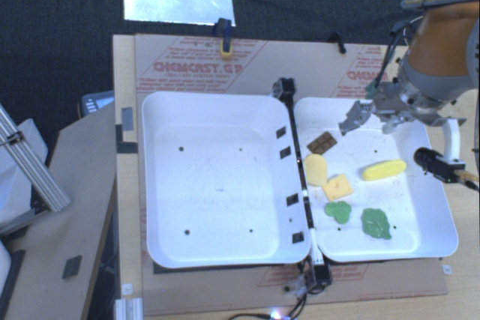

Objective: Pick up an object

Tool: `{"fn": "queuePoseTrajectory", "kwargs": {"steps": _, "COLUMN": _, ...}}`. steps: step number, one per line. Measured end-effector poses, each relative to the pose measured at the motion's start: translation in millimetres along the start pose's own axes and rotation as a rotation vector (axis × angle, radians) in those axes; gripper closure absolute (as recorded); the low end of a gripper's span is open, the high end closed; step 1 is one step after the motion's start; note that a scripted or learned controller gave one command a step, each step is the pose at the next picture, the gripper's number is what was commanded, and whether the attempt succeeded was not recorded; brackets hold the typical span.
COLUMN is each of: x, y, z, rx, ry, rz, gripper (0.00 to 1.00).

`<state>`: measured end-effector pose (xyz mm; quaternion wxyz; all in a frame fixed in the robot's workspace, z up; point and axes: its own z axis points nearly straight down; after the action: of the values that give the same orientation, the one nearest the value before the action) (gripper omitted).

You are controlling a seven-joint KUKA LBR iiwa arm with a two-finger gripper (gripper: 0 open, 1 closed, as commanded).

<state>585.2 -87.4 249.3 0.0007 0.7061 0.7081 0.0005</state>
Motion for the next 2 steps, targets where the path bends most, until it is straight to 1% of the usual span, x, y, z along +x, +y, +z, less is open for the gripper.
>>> {"fn": "queuePoseTrajectory", "kwargs": {"steps": 1, "x": 40.3, "y": -5.5, "z": 69.0, "rx": 0.007, "ry": 0.003, "rz": -0.005, "gripper": 0.0}}
{"fn": "queuePoseTrajectory", "kwargs": {"steps": 2, "x": 168.1, "y": -27.2, "z": 65.3, "rx": 0.003, "ry": 0.007, "rz": -0.014, "gripper": 0.0}}
